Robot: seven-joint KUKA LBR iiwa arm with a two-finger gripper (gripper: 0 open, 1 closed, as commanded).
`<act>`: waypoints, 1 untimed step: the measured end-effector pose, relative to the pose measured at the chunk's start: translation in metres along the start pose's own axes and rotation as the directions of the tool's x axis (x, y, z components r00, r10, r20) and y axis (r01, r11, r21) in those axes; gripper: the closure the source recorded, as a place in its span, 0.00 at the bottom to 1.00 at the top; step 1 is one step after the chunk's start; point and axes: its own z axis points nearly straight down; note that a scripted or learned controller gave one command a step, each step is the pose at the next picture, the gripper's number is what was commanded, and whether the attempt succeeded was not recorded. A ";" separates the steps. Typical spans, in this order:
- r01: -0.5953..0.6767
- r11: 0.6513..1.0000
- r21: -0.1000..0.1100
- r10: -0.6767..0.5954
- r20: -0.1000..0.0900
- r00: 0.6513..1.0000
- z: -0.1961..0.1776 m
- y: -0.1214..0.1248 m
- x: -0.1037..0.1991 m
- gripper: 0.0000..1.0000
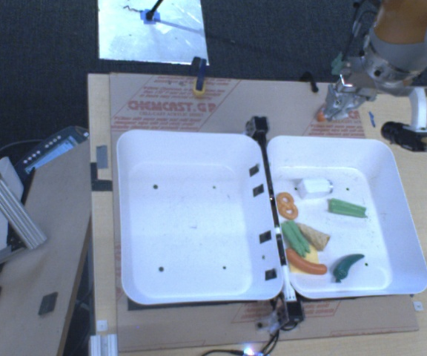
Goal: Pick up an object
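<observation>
- The gripper (341,102) hangs above the far edge of the right bin (402,191), over the bench board rather than over the toys; from where I stand I cannot tell how it is set, and nothing shows in its grasp.
- Closest to it, below and a little toward the divider, lies a white block (313,187), its long side running roughly across the bin.
- Just past that, nearly straight down from the tool, a green bean (346,208) lies crosswise too.
- Further on and toward the divider sits an orange ring (287,205), then a cluster: a green pod (296,237), a tan piece (316,236) touching it, and an orange sausage (307,263).
- Farthest from the tool, near the front wall, a dark green pepper (346,265) lies apart.
- My guess: the block or bean suits best, being nearest and clear of neighbours.
- The left bin (191,213) lies well off to the side.
</observation>
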 end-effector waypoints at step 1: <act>0.003 1.000 -0.024 -0.003 0.001 1.000 -0.189 -0.019 0.076 1.00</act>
